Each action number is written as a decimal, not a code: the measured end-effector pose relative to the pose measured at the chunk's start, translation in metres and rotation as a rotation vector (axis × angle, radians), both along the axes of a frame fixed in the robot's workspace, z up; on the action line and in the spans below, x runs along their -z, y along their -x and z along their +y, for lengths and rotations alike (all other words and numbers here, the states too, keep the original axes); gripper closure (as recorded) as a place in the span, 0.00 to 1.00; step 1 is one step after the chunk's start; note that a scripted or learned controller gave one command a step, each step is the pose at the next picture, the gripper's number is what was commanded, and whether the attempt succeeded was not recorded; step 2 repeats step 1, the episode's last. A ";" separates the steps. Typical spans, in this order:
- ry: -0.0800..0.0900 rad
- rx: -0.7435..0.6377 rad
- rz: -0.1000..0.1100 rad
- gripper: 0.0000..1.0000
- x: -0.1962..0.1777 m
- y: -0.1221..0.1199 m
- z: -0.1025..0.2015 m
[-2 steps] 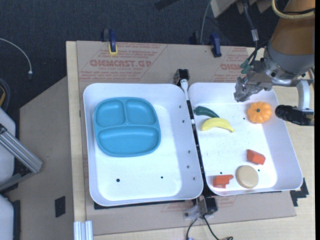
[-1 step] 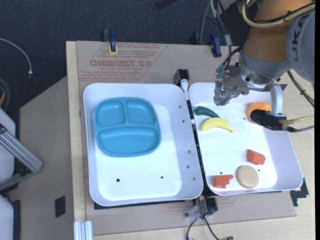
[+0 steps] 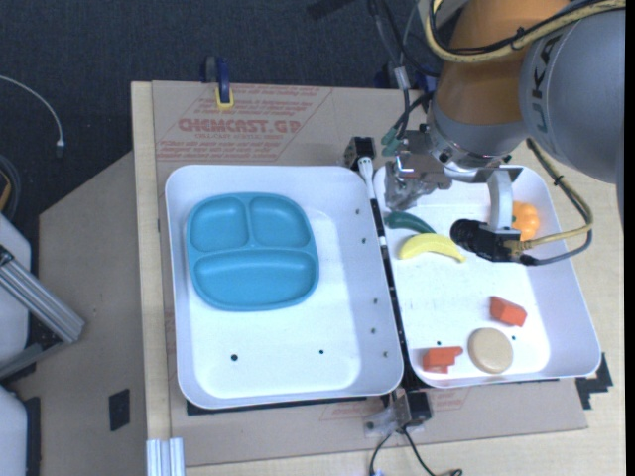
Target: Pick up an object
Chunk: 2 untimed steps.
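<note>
My gripper (image 3: 402, 191) hangs low over the far left corner of the right bin (image 3: 566, 305), under the grey and orange wrist. Just in front of it lies a small teal piece (image 3: 407, 222), and a yellow banana (image 3: 432, 249) rests right beside that. Further toward the front of the same bin are an orange block (image 3: 507, 311), a tan round piece (image 3: 490, 350) and a red-orange piece (image 3: 443, 357). An orange-yellow item (image 3: 526, 218) sits by the right wall, partly hidden by the arm. Nothing visibly sits in the gripper.
The left bin (image 3: 337, 345) holds a blue divided plate (image 3: 254, 251) in its far left half. The ridge where the two bins meet (image 3: 385, 266) runs just left of the gripper. Brown cardboard (image 3: 248, 117) lies beneath both bins.
</note>
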<state>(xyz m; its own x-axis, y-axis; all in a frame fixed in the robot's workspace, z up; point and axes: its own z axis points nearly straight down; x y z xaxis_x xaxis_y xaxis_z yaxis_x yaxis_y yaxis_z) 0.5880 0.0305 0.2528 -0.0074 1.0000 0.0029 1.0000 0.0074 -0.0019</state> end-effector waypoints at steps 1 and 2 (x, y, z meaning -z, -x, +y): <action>0.001 0.001 0.002 1.00 0.016 0.012 0.050; 0.001 0.001 0.002 1.00 0.016 0.012 0.050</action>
